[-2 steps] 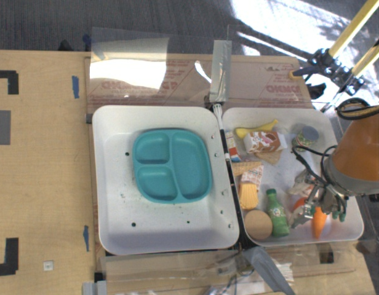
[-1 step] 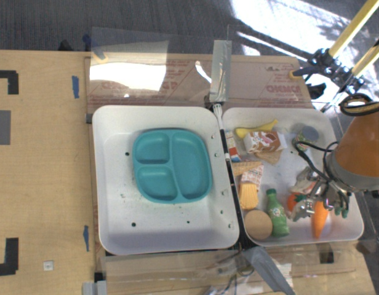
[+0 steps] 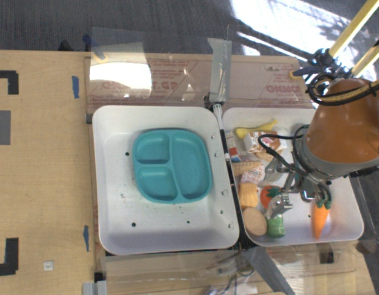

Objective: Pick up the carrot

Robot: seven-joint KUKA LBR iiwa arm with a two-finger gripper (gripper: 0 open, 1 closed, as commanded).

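Red printing runs across the clear plastic sheet [image 3: 177,82] that lies over the brown cardboard behind the two bins. One printed patch sits on the left near the glare, another on the right [image 3: 275,86] by the arm. Letters too small and blurred to read; no word can be made out.

Small packaged items in the right white bin [image 3: 352,226] carry red and white markings, one pale packet [image 3: 252,176] among them. Print there also illegible.

Black bracket-shaped marks [image 3: 6,82] on the tan worktop at left are plain shapes, not lettering.
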